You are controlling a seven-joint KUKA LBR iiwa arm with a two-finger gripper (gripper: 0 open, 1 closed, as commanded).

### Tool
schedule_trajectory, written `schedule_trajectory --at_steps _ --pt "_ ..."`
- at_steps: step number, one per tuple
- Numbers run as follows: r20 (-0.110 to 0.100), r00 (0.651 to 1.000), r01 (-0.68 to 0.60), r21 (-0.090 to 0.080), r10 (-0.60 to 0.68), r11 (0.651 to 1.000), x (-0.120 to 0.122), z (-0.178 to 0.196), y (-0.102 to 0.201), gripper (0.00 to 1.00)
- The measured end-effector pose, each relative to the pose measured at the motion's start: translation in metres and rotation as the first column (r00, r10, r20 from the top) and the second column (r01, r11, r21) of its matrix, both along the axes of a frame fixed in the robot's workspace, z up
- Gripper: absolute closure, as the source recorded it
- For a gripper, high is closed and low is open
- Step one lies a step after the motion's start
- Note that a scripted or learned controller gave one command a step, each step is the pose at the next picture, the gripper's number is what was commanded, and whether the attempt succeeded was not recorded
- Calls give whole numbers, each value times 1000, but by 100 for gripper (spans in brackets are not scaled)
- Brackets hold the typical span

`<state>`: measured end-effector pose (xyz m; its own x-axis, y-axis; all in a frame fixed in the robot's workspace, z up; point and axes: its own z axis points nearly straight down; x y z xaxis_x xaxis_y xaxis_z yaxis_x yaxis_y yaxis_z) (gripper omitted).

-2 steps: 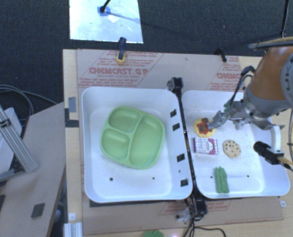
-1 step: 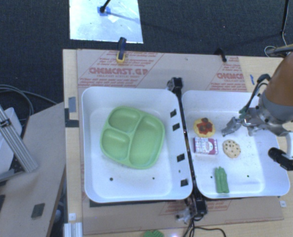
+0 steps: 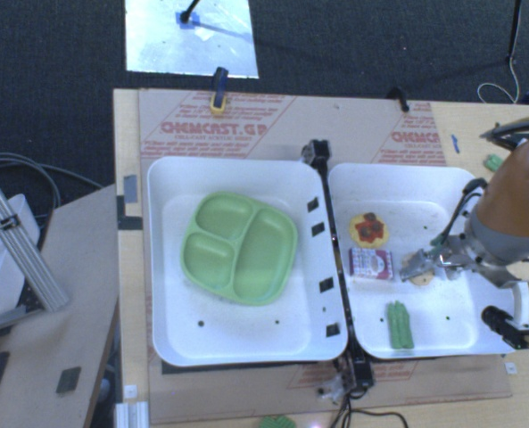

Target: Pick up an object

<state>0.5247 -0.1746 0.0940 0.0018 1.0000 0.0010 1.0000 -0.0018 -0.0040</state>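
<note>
The gripper (image 3: pixel 418 268) sits low in the right white bin (image 3: pixel 407 185), at three o'clock of the small purple-and-white carton (image 3: pixel 370 263); finger state unclear, nothing visibly lifted yet.

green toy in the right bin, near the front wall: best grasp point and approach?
Likely best across the middle of the green toy, from straight above. It lies flat, long axis running front to back, so the short width suits the gripper. Open floor flanks both long sides; the bin's front wall crowds its near end.
</note>
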Motion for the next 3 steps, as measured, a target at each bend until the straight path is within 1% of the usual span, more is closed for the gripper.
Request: schedule_trajectory --at_steps 1,2,3 --pt "24 1000 -14 0 14 1000 -16 198 90 0" --pt "-3 1000 7 -2 -7 1000 -41 52 -19 0" --pt "7 1000 -13 0 13 1000 -4 50 63 0"
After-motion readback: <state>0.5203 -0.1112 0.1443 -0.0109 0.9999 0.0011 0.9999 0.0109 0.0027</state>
